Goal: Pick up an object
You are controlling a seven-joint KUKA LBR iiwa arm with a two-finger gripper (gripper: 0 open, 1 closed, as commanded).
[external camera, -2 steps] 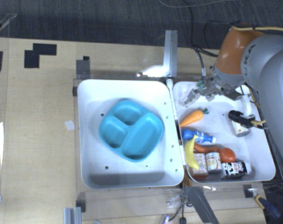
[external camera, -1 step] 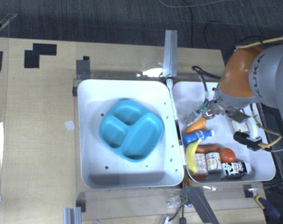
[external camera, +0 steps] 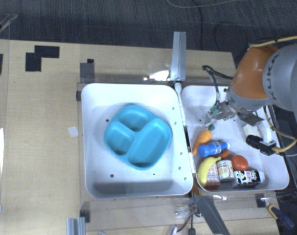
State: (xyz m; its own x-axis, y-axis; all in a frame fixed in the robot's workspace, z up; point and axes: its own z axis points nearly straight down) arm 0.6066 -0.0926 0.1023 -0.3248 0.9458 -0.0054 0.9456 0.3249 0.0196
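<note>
1. Gripper (external camera: 213,117) low in the far part of the right bin (external camera: 197,98), under the big grey arm (external camera: 285,77) with its orange band (external camera: 248,77).
2. Cannot tell how wide the claw is; too small and dark to make out.
3. Nothing seen held in it.
4. Tip just beside the carrot (external camera: 203,137), a bit to the far side of it. Touching or not: cannot tell.
5. Toys piled in the near part of the right bin, close together.
6. Orange carrot at the left of the pile, next to the wall between the 2 bins.
7. Blue bottle (external camera: 213,148) lying on its side, just near of the carrot.
8. Yellow banana (external camera: 206,169) near of the bottle, curved, at the left.
9. Small jar (external camera: 224,170) with a label just right of the banana.
10. Red tomato (external camera: 239,162) right of the jar.
11. Black and white carton (external camera: 247,177) at the near right of the pile.
12. Left bin (external camera: 97,131) with 1 blue plate (external camera: 137,136) in the middle, split into 3 parts.
13. Both white bins side by side on a light wooden bench (external camera: 35,131).
14. Metal post (external camera: 178,58) standing at the far side, between the bins.
15. Dark floor (external camera: 114,13) beyond the bench, with a thin cable (external camera: 197,3) lying on it.
</note>
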